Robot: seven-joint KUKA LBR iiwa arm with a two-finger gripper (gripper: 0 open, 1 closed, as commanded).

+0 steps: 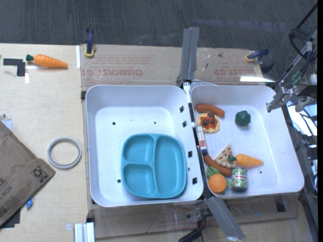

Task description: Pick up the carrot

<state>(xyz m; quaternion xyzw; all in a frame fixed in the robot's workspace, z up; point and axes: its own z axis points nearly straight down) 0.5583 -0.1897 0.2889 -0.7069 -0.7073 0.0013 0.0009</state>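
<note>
You'll find the carrot [249, 160] in the right bin [275, 135], lying on its side on the bin floor toward the near right part, its green top end pointing left and its tip pointing right. Its leafy end sits just beside a wedge of sandwich [225, 154], and a small can [239, 179] stands just below it. An orange [217, 183] rests in the bin's near left corner, touching the can's left side, with a sausage [217, 165] running at a slant just above it. Farther back in the same bin you can see another sausage [210, 109], a pizza slice [209, 123] right under it, and a dark green vegetable [243, 118] set apart to their right.

The end effector [288, 96] is up at the far right rim of the right bin, well apart from the carrot and with nothing visibly in its hold. From this angle you cannot tell how far open it is.

The left bin [101, 135] carries a blue divided plate [154, 165] toward its near side. Note that a second carrot [48, 61] lies out on the bench [40, 110] at the far left, outside both bins. A ring of tape [64, 152] lies on the bench left of the left bin, and a cardboard box [17, 175] sits at the near left corner.
</note>
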